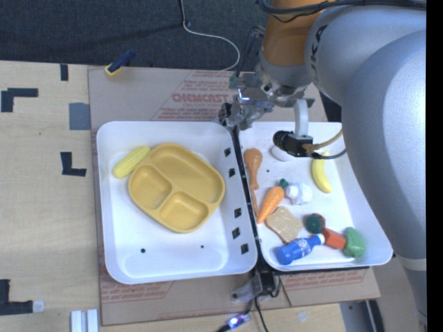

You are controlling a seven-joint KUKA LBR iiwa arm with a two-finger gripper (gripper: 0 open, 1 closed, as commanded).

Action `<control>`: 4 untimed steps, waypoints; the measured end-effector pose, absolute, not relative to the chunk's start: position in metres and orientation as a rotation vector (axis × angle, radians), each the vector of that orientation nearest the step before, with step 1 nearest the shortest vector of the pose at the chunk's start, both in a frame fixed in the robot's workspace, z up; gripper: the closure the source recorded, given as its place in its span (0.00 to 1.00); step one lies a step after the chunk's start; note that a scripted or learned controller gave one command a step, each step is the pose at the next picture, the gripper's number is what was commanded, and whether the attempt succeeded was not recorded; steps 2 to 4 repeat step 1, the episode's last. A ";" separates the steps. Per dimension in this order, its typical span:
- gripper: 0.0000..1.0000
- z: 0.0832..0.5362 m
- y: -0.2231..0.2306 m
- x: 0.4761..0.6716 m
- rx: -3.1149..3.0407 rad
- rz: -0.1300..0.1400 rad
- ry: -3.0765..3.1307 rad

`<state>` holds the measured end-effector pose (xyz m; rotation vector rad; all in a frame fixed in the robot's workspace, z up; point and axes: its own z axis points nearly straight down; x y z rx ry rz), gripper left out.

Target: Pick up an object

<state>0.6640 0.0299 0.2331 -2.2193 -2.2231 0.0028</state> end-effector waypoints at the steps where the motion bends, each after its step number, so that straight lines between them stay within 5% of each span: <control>1: 1.00 0.234 0.025 0.659 -2.220 0.004 -2.222; 4: 1.00 0.234 0.025 0.659 -2.220 0.004 -2.222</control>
